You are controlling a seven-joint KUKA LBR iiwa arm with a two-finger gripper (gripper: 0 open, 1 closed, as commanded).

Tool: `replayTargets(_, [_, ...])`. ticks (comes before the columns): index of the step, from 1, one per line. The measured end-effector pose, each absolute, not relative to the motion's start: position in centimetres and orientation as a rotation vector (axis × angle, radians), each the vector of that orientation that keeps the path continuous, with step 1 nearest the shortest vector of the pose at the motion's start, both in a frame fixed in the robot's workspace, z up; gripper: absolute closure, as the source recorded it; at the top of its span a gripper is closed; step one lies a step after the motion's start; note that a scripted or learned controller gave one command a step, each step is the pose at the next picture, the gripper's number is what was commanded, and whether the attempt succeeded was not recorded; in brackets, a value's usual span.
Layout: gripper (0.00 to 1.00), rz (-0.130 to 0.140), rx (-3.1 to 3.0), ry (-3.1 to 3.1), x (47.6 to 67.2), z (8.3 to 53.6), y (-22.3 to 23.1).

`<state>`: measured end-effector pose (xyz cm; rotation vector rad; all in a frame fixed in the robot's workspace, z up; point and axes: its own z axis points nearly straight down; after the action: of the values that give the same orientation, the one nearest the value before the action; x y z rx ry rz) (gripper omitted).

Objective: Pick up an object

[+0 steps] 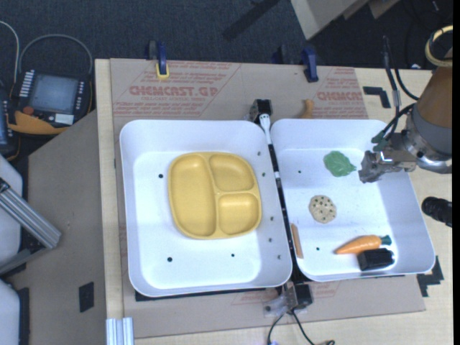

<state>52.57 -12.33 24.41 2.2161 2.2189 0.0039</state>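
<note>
- Objects for picking are what we look for first, and at the left of the frame we find none loose: the left bin [136, 192] carries just a yellow divided plate [213, 192], lying flat near its middle.
- Moving right past the seam where the two bins meet, we come to the right bin [410, 214], where the candidates lie well apart from one another.
- A cookie [323, 208] sits near the bin's centre; a green leafy piece [338, 164] lies above it, toward the upper part of the bin.
- Lower right in the frame, a carrot [361, 244] rests just above a small black item [376, 259], close to the bin's near wall.
- At the right edge of the frame we see the gripper [372, 167] hanging just beside the green piece, to its right. We cannot tell whether it is spread or closed, and nothing shows in its grasp.
- Judging from this, we think the task is at its approach: every object lies in the bin, and the grasp and lift are not yet done.
</note>
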Motion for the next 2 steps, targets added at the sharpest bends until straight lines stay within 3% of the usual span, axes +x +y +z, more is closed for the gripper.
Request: replayTargets(2, [1.0, -0.001, 2.218, 2.231, 52.6, 23.3, -1.1])
